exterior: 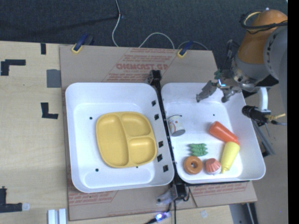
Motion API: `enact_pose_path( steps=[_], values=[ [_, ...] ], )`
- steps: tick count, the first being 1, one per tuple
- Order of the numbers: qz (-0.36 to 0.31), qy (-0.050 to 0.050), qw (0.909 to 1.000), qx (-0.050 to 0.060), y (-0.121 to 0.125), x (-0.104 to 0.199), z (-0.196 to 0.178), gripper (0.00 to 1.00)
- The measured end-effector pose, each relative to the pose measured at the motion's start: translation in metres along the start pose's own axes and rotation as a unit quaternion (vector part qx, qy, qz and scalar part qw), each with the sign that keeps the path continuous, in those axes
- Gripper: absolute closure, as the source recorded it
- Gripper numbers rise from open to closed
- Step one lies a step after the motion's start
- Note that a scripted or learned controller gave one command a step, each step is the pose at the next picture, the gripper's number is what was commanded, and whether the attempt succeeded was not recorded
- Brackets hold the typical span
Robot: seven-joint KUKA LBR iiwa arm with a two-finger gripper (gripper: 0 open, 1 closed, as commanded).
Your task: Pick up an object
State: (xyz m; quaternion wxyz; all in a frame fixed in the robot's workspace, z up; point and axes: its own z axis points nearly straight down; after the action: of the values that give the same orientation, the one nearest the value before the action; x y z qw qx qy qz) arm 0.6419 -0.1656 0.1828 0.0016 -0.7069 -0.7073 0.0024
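Your stock, right-hand shallow white bin (243,169): one orange plastic carrot (223,132), one yellow plastic squeeze bottle (229,155), one green leafy toy (198,149), one brown glazed doughnut (192,164), one small pink ridged cake (212,166), one small grey-white cylinder (176,125) by the centre divider. Left-hand white bin (77,125): one yellow three-compartment plastic tray (126,139).

End effector (215,91): hanging at the far edge of the right bin, fingers spread apart, nothing between them.

Step in hand: approach, as you would judge it; no object yet chosen or touched. The carrot lies nearest, nearward and slightly right of the end effector, well apart. Your next move calls for travelling nearward, lining up over one item, then descending.
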Motion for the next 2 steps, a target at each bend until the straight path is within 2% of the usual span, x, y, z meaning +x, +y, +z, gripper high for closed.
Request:
enact_pose_path(
  steps=[1,2],
  values=[
    [-0.001,0.0,1.0,0.0,0.009,-0.001,0.059,0.0],
    [-0.001,-0.001,1.0,-0.002,0.009,0.0,0.1,0.0]
  ],
)
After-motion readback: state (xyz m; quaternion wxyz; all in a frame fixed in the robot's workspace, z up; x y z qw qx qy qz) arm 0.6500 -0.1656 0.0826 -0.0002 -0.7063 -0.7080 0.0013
